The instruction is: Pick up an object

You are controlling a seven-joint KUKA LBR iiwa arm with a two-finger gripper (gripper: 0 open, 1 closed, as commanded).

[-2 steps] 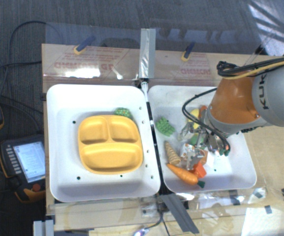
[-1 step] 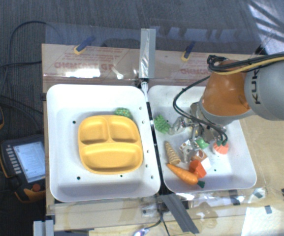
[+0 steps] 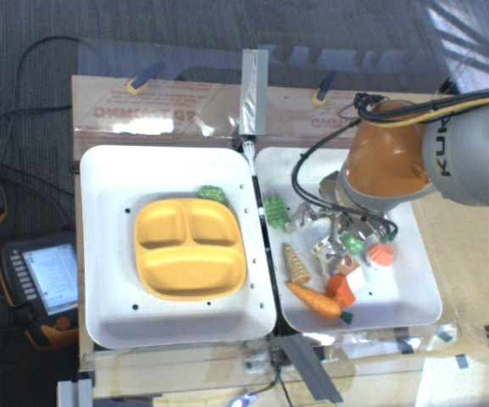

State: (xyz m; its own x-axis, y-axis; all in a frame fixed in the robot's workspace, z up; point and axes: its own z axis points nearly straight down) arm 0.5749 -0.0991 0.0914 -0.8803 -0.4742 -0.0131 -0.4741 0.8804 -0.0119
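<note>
Two shallow white bins sit side by side on a bench, seen from above at a slant. The left bin (image 3: 100,253) holds a yellow divided tray (image 3: 191,248) lying flat in the middle of the frame, with a small green leafy item (image 3: 213,194) tucked just behind its upper edge.

The right bin (image 3: 422,299) holds a loose scatter of toy foods, the candidates for picking. A green piece (image 3: 275,211) lies near the dividing wall, a ridged tan cone (image 3: 296,264) below it, and an orange carrot (image 3: 315,300) rests diagonally towards the lower edge. A small red-orange block (image 3: 341,288) and a reddish round item (image 3: 381,255) sit right of centre.

The arm, grey with an orange band, reaches in from the right of the frame and hangs low over this cluster. Its gripper (image 3: 343,246) points down among the items right of centre, apparently positioned for a grasp there. Metal parts and toys overlap, so whether the jaws are open or closed cannot be told, and nothing is clearly held.
</note>
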